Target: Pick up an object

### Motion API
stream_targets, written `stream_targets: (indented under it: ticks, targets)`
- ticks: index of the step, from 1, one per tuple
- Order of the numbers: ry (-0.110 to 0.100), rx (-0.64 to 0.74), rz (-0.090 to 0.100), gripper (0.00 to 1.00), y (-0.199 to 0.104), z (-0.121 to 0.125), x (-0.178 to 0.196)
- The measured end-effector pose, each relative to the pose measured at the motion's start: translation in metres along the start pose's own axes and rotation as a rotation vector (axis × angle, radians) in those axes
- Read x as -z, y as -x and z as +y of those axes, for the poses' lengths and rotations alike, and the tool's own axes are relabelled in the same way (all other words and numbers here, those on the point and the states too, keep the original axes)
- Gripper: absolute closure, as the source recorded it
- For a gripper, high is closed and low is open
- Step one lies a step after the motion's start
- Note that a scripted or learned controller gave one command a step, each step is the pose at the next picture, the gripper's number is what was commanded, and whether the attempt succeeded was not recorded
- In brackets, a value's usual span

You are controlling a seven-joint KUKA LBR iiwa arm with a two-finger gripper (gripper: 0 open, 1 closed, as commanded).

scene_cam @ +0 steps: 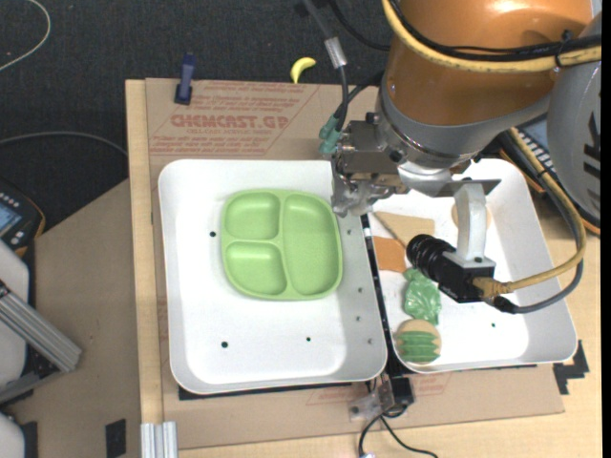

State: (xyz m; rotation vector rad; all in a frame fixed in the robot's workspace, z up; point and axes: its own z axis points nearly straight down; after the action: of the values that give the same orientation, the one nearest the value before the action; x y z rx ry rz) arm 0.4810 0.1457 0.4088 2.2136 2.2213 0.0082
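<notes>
My gripper (pixel 351 197) hangs below the big orange-banded wrist (pixel 477 46), over the ridge where the two bins meet, near their far side. The right bin (pixel 535 337) holds several small things. A tan wedge (pixel 409 225) and an orange piece (pixel 387 253) lie just right of the gripper. Nearer the front are a green leafy toy (pixel 420 297) and a round green-and-tan item (pixel 417 341). A light green divided plate (pixel 283 243) lies in the left bin (pixel 191 322), its right edge close to the gripper.
A black cylinder (pixel 442 265) on a yellow hose (pixel 544 277) and a white bracket (pixel 470 225) hang over the right bin's middle. The bins sit on a cardboard sheet (pixel 229 113). A blue clip (pixel 184 79) and a yellow item (pixel 303 67) lie beyond it.
</notes>
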Motion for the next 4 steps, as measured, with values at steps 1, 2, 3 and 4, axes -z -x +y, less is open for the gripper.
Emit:
stream_targets:
  ticks: [1, 2, 3, 4]
  targets:
    - [0.002, 0.001, 0.0, 1.0, 0.0, 0.001, 0.01]
    - [0.004, 0.002, 0.0, 1.0, -0.001, 0.001, 0.02]
    - [0.006, 0.002, 0.0, 1.0, -0.001, 0.002, 0.031]
    - [-0.014, -0.011, -0.002, 1.0, 0.055, -0.002, -0.018]
